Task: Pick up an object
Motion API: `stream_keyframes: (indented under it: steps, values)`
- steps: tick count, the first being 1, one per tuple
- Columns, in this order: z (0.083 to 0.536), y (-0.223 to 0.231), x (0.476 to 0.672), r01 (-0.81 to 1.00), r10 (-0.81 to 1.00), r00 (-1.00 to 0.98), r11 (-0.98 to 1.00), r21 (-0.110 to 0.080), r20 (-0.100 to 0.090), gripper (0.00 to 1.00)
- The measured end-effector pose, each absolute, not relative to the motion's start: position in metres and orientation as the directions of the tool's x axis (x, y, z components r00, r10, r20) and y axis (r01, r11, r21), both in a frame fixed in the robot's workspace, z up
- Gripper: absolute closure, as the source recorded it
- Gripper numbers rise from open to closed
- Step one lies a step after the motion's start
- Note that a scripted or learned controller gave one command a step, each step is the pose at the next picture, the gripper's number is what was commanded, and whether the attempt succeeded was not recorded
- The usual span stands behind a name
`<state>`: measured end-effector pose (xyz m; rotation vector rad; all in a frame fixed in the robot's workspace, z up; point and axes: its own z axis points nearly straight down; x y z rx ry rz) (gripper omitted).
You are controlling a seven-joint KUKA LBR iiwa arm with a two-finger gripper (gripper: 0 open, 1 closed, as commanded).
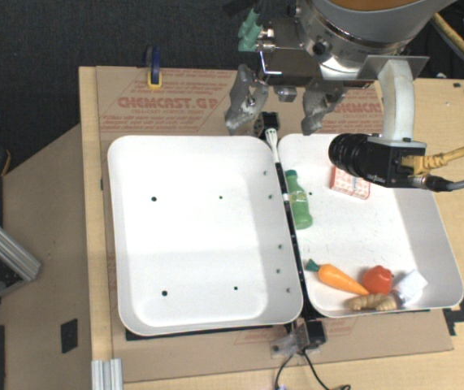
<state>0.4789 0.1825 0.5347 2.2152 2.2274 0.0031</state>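
My gripper (278,113) hangs high over the back edge where the two bins meet, its two grey fingers (243,104) spread apart with nothing between them. In the right bin (435,242), a green bottle (298,199) lies along the left wall, below the gripper. A small pink and white box (350,184) sits near the back, partly behind a black cylinder on the arm. At the front lie an orange carrot (337,278), a red tomato-like piece (379,279), a brown ginger-like root (371,302) and a white scrap (411,286).
The left bin (191,234) is bare white with a few dark dots. A black camera-like cylinder (370,159) with a cable juts over the right bin. A blue clamp (154,66) stands on the cardboard at the back left.
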Motion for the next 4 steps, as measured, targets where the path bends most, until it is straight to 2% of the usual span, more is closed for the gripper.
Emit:
stream_keyframes:
  steps: [2,3,4]
  values:
    - [0.535,0.14,0.479,1.0,1.0,0.003,-0.003,0.0,-0.001,0.0]
    - [0.535,0.189,0.479,1.0,1.0,-0.005,0.005,0.001,0.002,0.0]
    - [0.535,0.17,0.479,1.0,1.0,0.002,-0.002,0.0,0.0,0.0]
